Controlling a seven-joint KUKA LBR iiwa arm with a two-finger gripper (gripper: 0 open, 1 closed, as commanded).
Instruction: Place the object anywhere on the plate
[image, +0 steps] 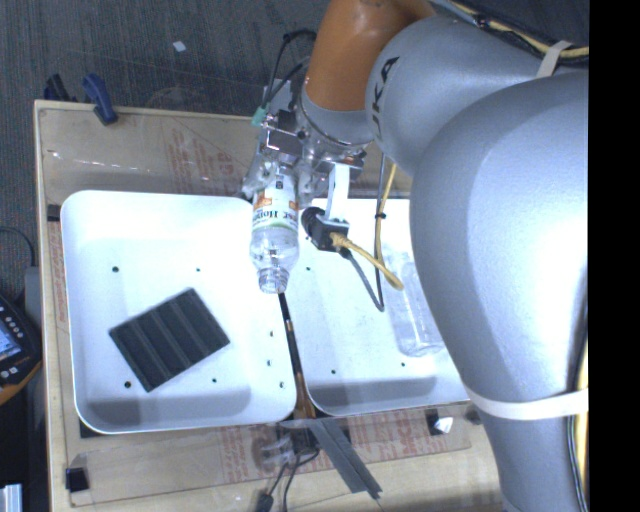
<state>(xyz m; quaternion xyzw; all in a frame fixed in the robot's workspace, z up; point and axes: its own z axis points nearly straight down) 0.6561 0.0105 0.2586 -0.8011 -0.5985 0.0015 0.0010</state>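
Observation:
A clear plastic bottle (273, 243) with a white and orange label hangs neck down above the seam between the two bins. My gripper (293, 180) is shut on its upper end, with the fingers on either side of the label. The plate (168, 338) is a dark ridged square lying flat in the left bin (90, 215), well to the lower left of the bottle and apart from it.
A clear plastic object (415, 312) lies in the right bin (345, 395), partly under the arm. A yellow cable (368, 262) loops off the wrist. A blue clamp (100, 98) sits at the bench's far left corner. The arm's large grey body covers the right side.

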